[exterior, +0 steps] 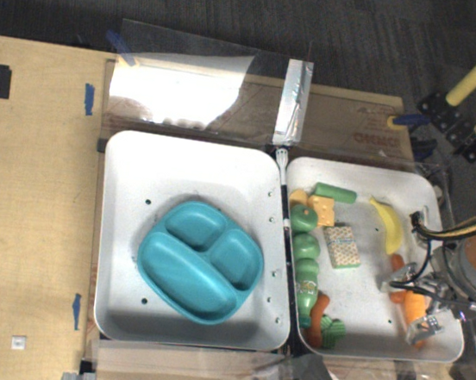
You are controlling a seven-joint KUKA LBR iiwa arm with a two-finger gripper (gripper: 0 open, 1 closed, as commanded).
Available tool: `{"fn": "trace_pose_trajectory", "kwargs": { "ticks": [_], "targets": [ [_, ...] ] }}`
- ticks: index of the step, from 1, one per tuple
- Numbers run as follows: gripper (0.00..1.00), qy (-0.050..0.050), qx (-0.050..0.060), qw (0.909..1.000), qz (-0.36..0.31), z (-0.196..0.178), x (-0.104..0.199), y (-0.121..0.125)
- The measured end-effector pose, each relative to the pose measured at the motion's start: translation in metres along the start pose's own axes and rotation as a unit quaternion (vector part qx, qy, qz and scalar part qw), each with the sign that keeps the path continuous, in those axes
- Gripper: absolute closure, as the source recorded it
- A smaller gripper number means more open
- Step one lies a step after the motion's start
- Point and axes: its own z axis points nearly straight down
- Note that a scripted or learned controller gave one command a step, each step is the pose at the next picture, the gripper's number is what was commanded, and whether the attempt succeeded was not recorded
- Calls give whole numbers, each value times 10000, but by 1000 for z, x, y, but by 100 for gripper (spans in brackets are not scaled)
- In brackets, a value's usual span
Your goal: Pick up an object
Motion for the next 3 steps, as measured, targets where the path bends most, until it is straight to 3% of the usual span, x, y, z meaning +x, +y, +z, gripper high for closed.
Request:
{"fn": "trace_pose_trajectory", "kwargs": {
  "ticks": [1,3],
  "targets": [
    [0,-4,-1,9983,-579,0,-3,-1],
    [0,4,-26,9983,-583,0,-4,-1]
  ]
}}
